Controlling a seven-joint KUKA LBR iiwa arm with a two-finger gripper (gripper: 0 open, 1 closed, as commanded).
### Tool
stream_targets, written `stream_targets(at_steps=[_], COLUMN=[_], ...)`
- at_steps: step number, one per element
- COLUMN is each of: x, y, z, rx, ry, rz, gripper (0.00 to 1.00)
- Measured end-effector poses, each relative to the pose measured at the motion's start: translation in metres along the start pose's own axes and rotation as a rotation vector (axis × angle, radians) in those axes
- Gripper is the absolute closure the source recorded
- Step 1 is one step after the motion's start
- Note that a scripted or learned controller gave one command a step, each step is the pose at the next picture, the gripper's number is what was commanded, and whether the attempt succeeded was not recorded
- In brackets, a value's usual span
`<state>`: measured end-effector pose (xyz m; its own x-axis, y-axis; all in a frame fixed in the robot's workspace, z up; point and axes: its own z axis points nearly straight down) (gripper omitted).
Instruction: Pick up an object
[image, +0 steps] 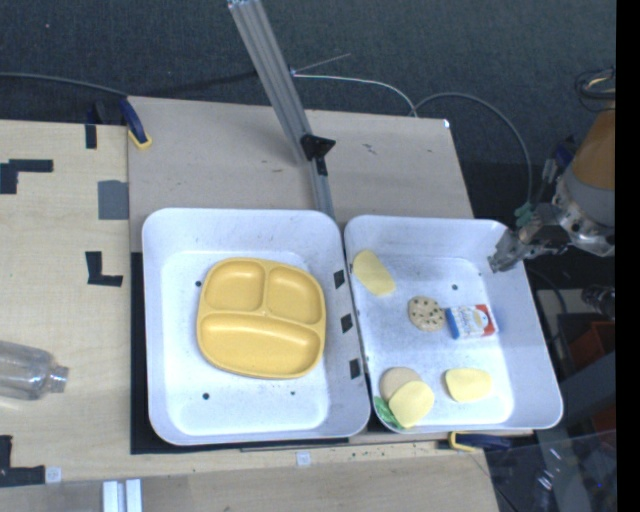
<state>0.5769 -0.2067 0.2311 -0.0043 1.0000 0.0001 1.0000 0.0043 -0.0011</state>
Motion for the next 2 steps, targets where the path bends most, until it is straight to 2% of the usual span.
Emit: stream_targets(at_steps=[1,2], x=[0.032,0.019], y=[-0.001,0.04], z=[0.059,0.054], rx=[0.006,-0.003], ry=[0.002,-0.001], rz=[0.001,0.0], gripper=[1.0,1.0])
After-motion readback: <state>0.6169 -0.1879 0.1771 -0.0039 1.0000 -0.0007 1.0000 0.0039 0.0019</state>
